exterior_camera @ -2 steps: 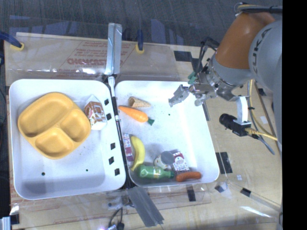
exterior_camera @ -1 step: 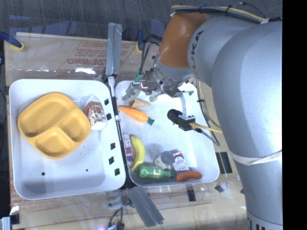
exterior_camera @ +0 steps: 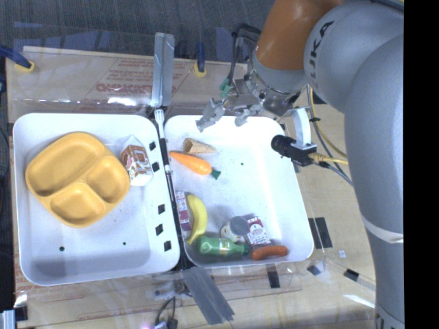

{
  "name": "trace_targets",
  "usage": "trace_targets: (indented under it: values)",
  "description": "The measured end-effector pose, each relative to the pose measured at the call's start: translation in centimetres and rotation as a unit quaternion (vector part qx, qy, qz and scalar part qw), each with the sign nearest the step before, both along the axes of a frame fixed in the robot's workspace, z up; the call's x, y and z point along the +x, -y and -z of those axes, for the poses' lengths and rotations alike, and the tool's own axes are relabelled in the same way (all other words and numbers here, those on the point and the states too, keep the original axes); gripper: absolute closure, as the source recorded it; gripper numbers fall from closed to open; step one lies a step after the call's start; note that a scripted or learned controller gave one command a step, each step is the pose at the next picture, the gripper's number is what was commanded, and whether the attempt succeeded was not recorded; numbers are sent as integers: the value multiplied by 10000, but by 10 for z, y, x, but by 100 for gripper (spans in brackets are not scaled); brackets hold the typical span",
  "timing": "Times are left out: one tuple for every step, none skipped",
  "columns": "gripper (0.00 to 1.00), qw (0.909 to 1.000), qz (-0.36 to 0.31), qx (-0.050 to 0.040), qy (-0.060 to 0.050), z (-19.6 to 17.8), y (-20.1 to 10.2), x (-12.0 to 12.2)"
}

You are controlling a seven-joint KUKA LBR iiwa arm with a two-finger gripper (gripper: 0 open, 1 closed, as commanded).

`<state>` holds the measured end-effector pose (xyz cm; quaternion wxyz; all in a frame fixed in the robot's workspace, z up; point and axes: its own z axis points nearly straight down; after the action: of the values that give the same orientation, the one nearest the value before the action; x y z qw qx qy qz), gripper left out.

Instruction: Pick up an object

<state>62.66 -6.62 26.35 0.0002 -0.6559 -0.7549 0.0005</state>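
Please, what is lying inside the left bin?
The left bin holds a yellow divided tray and, touching its right side, a small brown-and-white carton. Whatever lies under the tray is covered.

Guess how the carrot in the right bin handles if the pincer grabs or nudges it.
The carrot looks like a smooth moulded toy, so probably stiff and light. Its tapered, rounded body lies flat on the right bin floor, so a side push may roll or pivot it. The glossy skin could slip between the pincer fingers unless they close across the thick middle.
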Motion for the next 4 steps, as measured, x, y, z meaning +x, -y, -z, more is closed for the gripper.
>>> trace_targets:
  values:
    - [0, 9907, -1361, 6, -19, 73, 9, -37]
    - [0, 9877, -1565, 7, -20, 73, -24, -46]
    - [0, 9898, -1426, 9, -24, 133, 38, -31]
    - [0, 9918, -1281, 8, -10, 147, 76, -46]
